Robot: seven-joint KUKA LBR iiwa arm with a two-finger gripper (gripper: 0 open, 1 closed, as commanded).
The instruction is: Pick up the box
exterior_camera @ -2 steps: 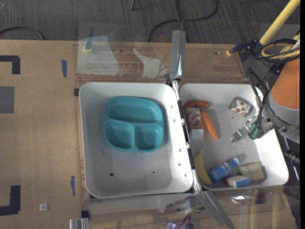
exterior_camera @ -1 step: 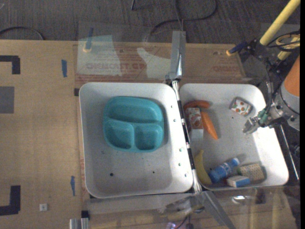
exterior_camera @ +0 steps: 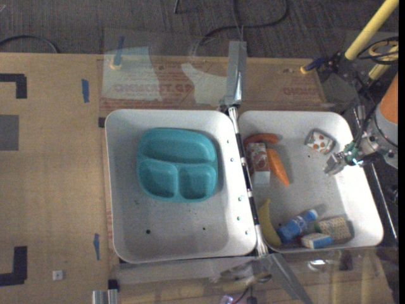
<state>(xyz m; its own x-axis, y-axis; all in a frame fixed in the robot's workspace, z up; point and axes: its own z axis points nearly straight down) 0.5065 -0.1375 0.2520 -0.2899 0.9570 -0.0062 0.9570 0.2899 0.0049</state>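
1. Fingers of the gripper [exterior_camera: 335,163] hang low over the right bin [exterior_camera: 361,198], near its right wall; whether they are spread or pressed together I cannot tell, and nothing shows between them.
2. Against the right bin's left wall lies the box [exterior_camera: 257,161], a small red-and-white carton, flat and lengthwise along that wall.
3. An orange carrot-like piece [exterior_camera: 278,167] lies touching or just beside the box on the side away from the wall, and a red piece [exterior_camera: 261,137] sits at its far end.
4. Judging by its look, the box is light, thin card: stiff enough to pinch, but likely to dent if squeezed hard, with a smooth printed skin that may slip.
5. Best hold is probably across its narrow width at mid-length, though the wall and carrot leave little room there.
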